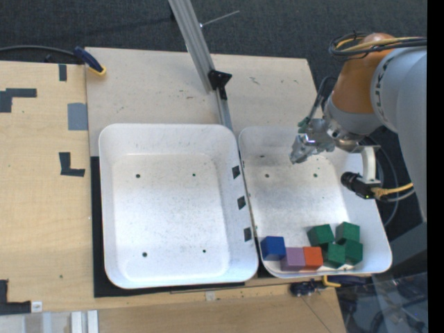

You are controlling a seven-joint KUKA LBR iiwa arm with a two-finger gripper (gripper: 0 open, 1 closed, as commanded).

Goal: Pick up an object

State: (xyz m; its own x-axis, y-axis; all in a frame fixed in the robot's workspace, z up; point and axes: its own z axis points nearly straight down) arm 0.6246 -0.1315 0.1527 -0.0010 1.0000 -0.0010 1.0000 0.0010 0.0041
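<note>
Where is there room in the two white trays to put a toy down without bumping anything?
The left bin has bare floor from wall to wall. In the right bin, the middle is free, between the end effector at the far end and the blocks. The near end is crowded: blue block, purple block, orange block and green blocks.

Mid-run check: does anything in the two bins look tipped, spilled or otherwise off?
Nothing spilled or damaged. The blocks all sit bunched in the near corner of the right bin: blue block, purple block, orange block and green blocks. The gripper hangs over the bin's far end, well away from them.
</note>
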